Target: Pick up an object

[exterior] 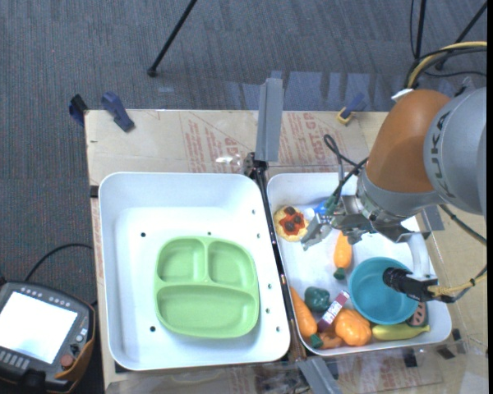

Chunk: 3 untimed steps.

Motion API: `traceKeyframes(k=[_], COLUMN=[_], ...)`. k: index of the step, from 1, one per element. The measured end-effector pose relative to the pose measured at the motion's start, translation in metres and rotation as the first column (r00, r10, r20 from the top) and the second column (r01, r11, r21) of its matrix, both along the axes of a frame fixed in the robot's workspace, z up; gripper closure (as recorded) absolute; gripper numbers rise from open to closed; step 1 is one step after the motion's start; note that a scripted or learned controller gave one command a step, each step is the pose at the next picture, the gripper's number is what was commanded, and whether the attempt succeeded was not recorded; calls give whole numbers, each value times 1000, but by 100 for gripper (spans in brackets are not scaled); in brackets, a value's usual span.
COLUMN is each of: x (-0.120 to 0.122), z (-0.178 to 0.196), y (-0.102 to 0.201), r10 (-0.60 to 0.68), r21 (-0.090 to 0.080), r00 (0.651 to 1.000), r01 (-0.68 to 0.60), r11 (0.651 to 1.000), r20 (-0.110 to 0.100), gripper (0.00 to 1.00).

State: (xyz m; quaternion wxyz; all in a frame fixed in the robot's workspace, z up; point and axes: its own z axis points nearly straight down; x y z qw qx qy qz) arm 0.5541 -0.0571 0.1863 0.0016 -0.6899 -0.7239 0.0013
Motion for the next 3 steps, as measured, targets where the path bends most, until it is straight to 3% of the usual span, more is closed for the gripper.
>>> traceKeyframes(k=[1, 2, 3], x=[17, 21, 20], z=[-100, -94, -86], y=[-42, -42, -42], r10=[-65, -64, -65], r21=[0, 0, 1], r00=[998, 998, 998], r01=[65, 64, 65], r11=[998, 998, 998], r20=[-13, -1, -6], gripper=[0, 0, 100])
